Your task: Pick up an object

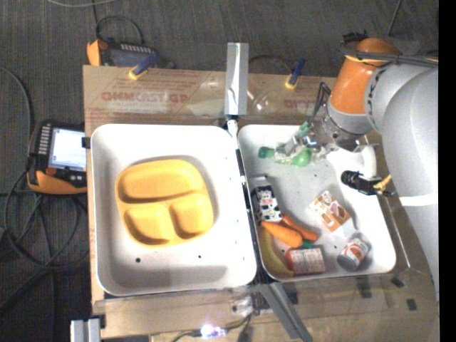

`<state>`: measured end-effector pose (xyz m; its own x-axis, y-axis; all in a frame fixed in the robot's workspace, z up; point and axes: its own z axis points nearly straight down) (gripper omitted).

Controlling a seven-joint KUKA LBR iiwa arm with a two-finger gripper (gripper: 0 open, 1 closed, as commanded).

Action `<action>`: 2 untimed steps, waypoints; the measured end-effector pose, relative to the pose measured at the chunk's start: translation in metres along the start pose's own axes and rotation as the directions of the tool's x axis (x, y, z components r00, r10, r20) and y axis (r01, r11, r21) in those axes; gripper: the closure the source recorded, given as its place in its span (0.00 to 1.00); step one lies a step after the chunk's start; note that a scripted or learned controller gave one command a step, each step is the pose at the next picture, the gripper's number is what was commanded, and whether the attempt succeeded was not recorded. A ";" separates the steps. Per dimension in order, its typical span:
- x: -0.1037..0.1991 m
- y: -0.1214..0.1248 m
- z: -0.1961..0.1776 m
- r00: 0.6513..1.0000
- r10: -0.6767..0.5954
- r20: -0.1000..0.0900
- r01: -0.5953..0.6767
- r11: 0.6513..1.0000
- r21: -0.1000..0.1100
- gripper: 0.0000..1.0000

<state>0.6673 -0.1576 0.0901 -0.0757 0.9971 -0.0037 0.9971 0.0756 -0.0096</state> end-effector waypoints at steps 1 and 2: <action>0.062 0.005 -0.045 0.991 0.137 -0.004 -0.137 0.991 -0.008 0.00; 0.016 -0.042 -0.055 0.992 0.128 -0.002 -0.128 0.992 -0.006 0.00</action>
<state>0.6246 -0.1441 0.1459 0.0530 0.9986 -0.0026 0.9986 -0.0530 -0.0029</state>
